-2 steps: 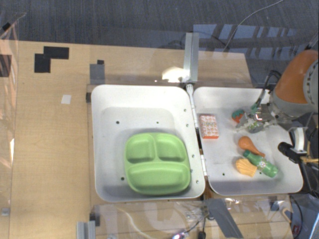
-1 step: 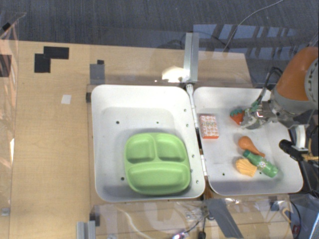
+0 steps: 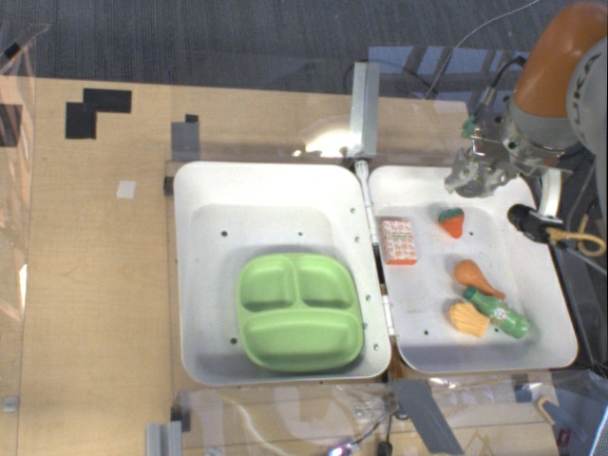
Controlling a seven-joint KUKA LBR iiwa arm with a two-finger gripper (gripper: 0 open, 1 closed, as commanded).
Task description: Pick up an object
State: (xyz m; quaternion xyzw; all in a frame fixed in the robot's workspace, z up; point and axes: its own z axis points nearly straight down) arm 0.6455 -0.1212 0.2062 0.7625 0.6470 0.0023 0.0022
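Wooden bench (image 3: 95,283) carries two white bins side by side. Your left bin (image 3: 204,198) holds a green divided tray (image 3: 299,312). Your right bin (image 3: 541,340) holds a small red-and-white packet (image 3: 398,240) near its inner wall, a strawberry toy (image 3: 452,221), an orange drumstick toy (image 3: 475,276), a yellow piece (image 3: 467,319) and a green bottle (image 3: 499,314) touching it. Your hand (image 3: 472,180) hangs over the right bin's far corner, just beyond the strawberry toy; whether it is spread or closed cannot be told, and nothing is seen in it.

arm (image 3: 570,74) cut off at right edge
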